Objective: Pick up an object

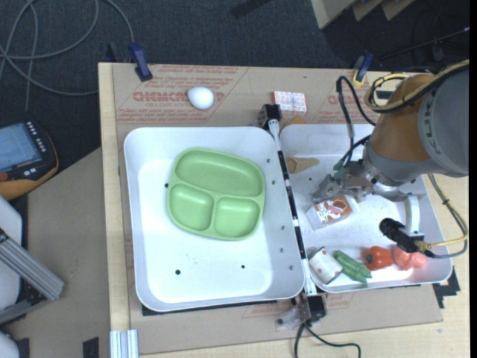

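Tool: the tool is seen low over the right bin, at its middle; how wide it stands cannot be told from this slant, and nothing is seen held in it.
Likely target: a small white-and-red packet, judged the thing in hand because it lies just below the tool, touching it or nearly so.
Position of target: flat on the bin floor, tilted slightly, apart from the other contents.
Other contents of right bin: a small white piece, a green pod-shaped piece and a red round piece, clustered along the near wall; a tan scrap near the dividing rim.
Left bin: the left bin carries a green divided plate.
Worktop: a white ball and a small patterned box are seen on the worktop behind the bins.
Handling, judged: the packet is taken to be light, thin and pliable, with a glossy face likely to slip; breakage is not expected.
Where to take hold, judged: across the short sides, near the middle, with the tool pressed close to the floor so that the edges are caught.
Risk, judged: a flat packet may be pushed along the floor rather than lifted, or may buckle and slide out.
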`<state>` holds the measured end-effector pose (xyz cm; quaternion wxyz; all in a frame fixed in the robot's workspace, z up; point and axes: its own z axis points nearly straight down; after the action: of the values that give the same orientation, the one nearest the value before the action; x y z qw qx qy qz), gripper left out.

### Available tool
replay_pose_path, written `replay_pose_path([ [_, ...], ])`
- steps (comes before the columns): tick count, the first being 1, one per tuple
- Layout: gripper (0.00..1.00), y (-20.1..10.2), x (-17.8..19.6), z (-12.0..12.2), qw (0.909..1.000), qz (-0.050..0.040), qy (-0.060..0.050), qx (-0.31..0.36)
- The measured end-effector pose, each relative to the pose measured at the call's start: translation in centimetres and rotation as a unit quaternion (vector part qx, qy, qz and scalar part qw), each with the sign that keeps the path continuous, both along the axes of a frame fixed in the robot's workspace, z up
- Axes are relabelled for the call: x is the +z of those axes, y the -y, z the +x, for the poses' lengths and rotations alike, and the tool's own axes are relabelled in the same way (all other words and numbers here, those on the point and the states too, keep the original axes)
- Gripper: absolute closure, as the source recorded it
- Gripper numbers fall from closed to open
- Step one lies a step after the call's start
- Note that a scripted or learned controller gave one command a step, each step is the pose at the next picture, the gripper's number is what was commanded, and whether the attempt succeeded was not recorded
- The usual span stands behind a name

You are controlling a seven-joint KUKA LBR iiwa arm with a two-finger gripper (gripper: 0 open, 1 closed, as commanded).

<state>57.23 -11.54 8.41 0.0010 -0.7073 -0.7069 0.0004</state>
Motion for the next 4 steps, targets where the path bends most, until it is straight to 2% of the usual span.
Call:
replay_pose_path([
  [1, 1.0, 0.0, 1.0, 0.1, 1.0, -0.0002, 0.001, 0.0],
  [2, 0.0, 0.0, 1.0, 0.1, 1.0, 0.0, 0.001, 0.0],
  [3, 0.0, -2.1, 0.0, -3.1, 1.0, 0.0001, 0.0, 0.0],
  [4, 1.0, -2.0, 1.0, -3.0, 1.0, -0.0002, 0.001, -0.001],
])
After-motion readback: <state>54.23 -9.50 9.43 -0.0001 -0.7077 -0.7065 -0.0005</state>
